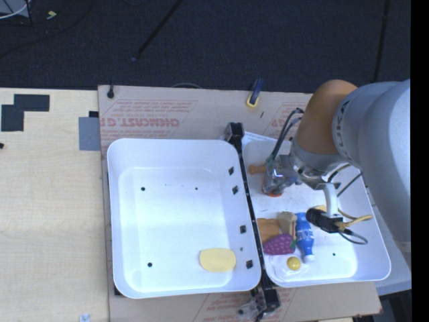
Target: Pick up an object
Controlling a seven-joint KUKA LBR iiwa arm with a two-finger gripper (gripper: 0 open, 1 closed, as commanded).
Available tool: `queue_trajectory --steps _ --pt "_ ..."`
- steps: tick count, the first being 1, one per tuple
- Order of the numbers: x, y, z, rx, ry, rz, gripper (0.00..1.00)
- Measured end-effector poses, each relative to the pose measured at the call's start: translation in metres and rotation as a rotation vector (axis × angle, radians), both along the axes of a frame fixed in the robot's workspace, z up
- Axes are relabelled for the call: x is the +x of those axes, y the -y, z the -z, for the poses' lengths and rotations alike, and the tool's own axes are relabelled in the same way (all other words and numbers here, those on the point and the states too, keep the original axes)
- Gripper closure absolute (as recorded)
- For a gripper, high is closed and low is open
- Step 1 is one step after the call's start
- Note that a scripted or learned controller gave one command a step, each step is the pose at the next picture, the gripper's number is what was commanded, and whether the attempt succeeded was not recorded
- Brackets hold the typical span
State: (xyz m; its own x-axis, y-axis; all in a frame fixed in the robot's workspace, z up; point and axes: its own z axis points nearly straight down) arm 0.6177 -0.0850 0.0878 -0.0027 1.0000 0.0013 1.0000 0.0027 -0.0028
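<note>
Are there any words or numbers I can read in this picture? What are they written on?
Red print on the cardboard under the bins: it runs upside down and is too blurred to read for sure.
More red print on the cardboard's front edge: too small to read.
Blue bottle in the right bin: no label readable.
Nothing readable on the white bins.
</note>
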Motion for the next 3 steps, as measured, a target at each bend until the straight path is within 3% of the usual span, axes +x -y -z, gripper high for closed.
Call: queue_trajectory --steps 1,2,3 --pt "-0.046 0.02 -0.196 -0.004 0.017 0.006 1.0" --pt "-0.078 -0.024 -0.144 0.002 -0.005 0.001 1.0" --pt "-0.08 0.027 -0.017 -0.001 0.002 0.003 1.0"
